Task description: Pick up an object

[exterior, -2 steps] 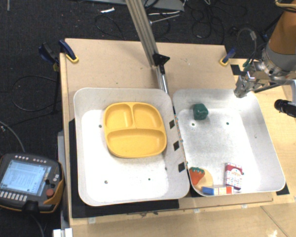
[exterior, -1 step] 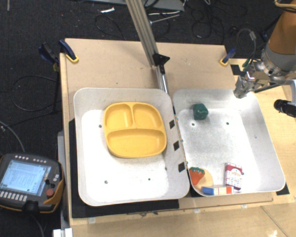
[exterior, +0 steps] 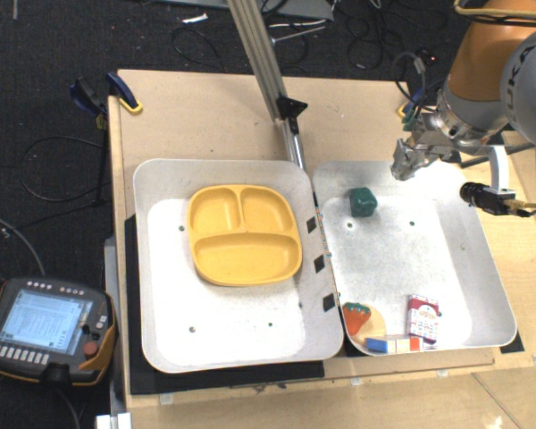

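Two white bins are sitting side by side on the surface. The hand (exterior: 406,164) is hovering over the right bin (exterior: 447,257), at its far edge — its state cannot be told. A green block (exterior: 364,202) is lying just left of the hand and nearer the camera, apart from it.

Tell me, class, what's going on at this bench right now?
A robot arm reaches in from the right, its gripper over the far edge of the right bin, holding nothing visible. A green block lies nearby; small toys and a packet sit at the near edge. The left bin holds a yellow tray.
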`<state>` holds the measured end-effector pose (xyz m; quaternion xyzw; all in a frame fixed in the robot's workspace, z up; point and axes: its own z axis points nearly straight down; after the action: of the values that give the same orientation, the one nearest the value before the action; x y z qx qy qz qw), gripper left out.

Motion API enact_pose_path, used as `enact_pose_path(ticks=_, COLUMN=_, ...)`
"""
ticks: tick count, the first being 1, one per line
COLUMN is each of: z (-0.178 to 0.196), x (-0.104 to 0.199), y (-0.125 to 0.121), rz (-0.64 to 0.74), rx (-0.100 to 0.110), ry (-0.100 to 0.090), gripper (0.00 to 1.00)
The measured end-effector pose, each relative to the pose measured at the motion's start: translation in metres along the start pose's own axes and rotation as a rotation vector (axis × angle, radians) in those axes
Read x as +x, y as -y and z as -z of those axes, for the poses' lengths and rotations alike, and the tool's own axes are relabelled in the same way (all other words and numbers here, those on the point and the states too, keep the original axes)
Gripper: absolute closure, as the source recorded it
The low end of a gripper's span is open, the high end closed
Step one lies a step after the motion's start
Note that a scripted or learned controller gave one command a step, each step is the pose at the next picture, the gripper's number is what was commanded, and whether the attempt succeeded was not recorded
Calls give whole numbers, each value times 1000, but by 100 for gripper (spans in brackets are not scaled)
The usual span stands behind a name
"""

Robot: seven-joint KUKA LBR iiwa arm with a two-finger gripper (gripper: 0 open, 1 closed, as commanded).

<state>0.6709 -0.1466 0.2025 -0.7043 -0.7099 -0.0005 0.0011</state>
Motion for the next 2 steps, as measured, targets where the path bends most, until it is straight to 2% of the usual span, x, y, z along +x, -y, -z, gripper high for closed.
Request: enact_pose_path(ticks=2, z=8, x=120, y=22, rz=1, rx=1, ry=-1, gripper=100)
